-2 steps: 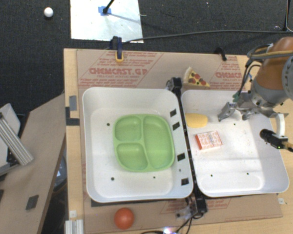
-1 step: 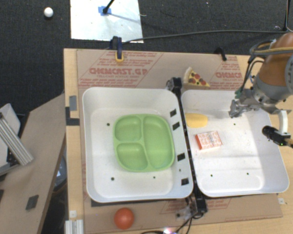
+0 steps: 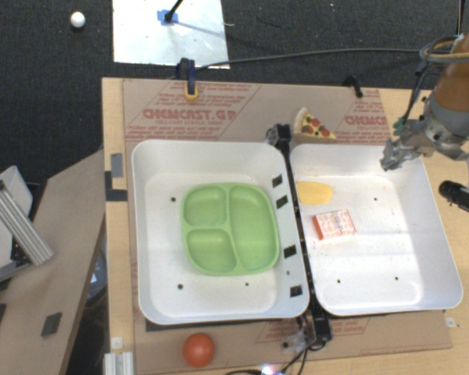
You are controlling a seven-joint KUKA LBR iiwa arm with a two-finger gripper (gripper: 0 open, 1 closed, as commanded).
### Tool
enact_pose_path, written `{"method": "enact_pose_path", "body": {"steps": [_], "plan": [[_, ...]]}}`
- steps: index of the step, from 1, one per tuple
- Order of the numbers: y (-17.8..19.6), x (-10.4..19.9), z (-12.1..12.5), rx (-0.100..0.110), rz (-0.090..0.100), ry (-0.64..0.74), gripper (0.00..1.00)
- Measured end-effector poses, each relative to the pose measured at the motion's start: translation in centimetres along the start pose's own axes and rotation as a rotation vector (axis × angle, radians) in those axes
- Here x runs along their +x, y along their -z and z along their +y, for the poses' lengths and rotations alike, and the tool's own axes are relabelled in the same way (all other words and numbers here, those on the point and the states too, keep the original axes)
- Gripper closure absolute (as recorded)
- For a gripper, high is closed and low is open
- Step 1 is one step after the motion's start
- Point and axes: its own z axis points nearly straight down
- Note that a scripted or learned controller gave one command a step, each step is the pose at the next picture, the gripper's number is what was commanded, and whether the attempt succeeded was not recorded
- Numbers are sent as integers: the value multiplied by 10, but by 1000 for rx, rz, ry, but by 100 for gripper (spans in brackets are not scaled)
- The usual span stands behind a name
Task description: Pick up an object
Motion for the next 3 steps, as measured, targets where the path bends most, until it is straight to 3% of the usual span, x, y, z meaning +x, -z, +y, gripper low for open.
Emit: {"method": "enact_pose_path", "body": {"steps": [1, 3], "plan": [[45, 0, 2, 2, 1, 1, 100], [49, 90, -17, 8, 3, 5, 100]]}}
